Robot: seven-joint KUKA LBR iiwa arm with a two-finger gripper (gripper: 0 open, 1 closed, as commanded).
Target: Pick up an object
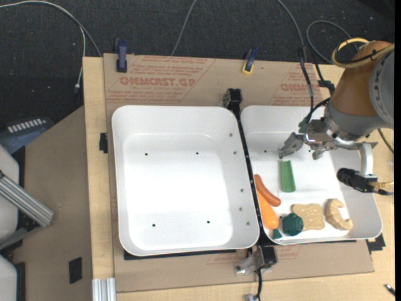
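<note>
Gripper (305,146) hangs over right bin (276,119), fingers splayed apart, nothing between them. Green block (287,176) lies just below left fingertip, untouched. Risk: descent off-centre, fingertip lands on block, pushes it toward orange carrot (268,209). Closing above block nips air. Bread slice (309,216), green ball (292,224) crowd front edge.

We saw two bins side by side, left bin (128,168) and right bin (263,121). In the right one, a stick (287,176) lay mid-bin, a sausage (267,190) and carrot (269,216) along its left wall, and a broccoli (292,224), toast (310,216) and croissant (338,214) across the near edge.
</note>
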